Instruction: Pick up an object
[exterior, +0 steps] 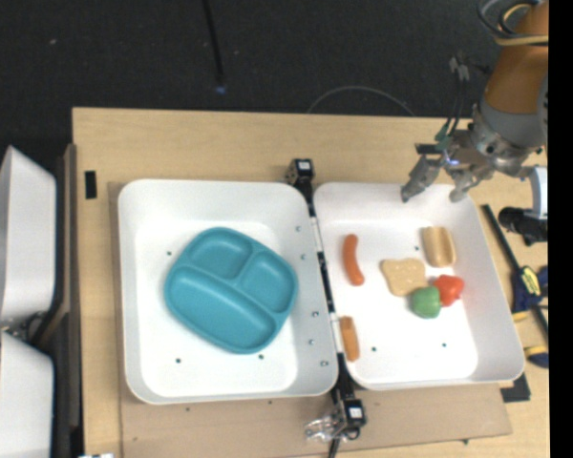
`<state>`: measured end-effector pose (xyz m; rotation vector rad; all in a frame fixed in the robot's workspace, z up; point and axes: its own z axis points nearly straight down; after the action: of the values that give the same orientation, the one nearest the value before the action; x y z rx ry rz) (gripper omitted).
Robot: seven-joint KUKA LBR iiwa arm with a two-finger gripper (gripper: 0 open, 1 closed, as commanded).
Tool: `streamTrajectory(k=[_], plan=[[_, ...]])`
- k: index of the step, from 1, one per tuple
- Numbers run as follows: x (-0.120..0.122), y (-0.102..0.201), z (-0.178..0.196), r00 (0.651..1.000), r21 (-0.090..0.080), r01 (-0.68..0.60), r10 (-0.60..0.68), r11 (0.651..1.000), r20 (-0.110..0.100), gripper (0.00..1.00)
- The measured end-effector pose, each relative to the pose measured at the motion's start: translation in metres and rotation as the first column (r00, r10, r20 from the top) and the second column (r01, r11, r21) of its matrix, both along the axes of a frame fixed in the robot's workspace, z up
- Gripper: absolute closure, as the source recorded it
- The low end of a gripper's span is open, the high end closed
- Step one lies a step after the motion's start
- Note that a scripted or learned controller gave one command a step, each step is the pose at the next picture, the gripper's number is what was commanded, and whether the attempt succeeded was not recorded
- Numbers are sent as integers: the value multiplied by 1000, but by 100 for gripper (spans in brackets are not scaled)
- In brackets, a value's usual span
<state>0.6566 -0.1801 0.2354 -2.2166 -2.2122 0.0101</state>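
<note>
Camera view, from above the table. The grey arm with its orange band enters from the right, and the end effector hangs over the far edge of the right-hand shallow white bin. Its two fingers stand spread wide apart, with nothing between them.

All candidate objects lie in that right bin. A long orange-red sausage-shaped piece lies toward the bin's left side. A tan bun-shaped piece with an orange filling lies near the right wall, the closest item to the end effector. Just below it sit a flat beige slab shaped like a slice of bread, a round green ball-like piece and a small red piece; the green and red pieces touch, and the beige slab lies against the green one. A short orange stick-like piece lies by the left wall at the near end.

The left-hand white bin carries a teal plastic plate with three compartments.

Judgement: the task stands at the approach step; no object is lifted. The next move calls for choosing a target, carrying the open fingers over it, lining them across its narrow width, then descending. The bun or the sausage, each lying apart from its neighbours, looks the cleaner pick; the clustered trio risks a fouled closure.
</note>
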Motion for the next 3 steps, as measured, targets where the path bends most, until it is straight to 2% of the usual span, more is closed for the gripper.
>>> streamTrajectory(k=[1, 2, 3], plan=[[3, 0, 9, 1000, -3, -3, 3, 1000, 14, 0], [3, 5, -35, 1000, -5, -4, 4, 1000, 10, 0], [1, -5, -94, 1000, -6, -1, 1, 1000, 10, 0]])
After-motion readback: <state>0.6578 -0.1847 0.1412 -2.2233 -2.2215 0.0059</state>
